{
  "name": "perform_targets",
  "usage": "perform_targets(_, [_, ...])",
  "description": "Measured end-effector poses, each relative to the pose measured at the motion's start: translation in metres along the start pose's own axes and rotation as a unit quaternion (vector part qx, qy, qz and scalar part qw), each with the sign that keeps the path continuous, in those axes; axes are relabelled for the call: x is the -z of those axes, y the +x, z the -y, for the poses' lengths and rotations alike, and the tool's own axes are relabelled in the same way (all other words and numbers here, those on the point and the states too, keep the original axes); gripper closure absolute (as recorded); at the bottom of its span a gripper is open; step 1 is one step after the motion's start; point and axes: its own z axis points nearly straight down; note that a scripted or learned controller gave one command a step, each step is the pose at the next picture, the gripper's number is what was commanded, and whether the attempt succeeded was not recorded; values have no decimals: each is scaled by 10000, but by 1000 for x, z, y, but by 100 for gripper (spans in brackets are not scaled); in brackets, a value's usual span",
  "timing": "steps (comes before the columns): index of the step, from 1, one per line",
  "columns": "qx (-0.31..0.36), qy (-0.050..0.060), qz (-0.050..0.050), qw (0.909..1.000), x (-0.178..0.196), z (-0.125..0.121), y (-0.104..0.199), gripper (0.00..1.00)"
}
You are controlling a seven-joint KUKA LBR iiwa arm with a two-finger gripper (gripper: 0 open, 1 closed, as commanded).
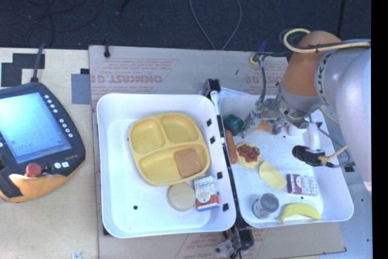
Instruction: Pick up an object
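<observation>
Here the gripper (267, 121) sits low in the right bin (339, 206); whether its fingers are parted cannot be told. Just beside them lie one green object (233, 124) and one hot dog (230, 147). The cardboard's (139, 70) upside-down print is unreadable.

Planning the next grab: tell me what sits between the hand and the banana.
From the hand at the right bin's far side, the pizza slice, yellow chip and small can lie roughly along the way to the banana.

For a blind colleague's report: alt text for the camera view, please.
The gripper is low at the back of the right bin, above toy food including a banana. The left bin holds a yellow divided tray.
</observation>
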Motion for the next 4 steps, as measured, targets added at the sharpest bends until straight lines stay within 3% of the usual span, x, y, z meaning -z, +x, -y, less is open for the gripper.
perform_targets(1, [-1, -5, -26, 10000, 44, 53, -59, 0])
perform_targets(2, [12, -12, -31, 10000, -1, -1, -38, 0])
perform_targets(3, [12, -23, -21, 10000, 105, -1, -59, 0])
perform_targets(4, [2, -5, -31, 10000, 11, 37, -21, 0])
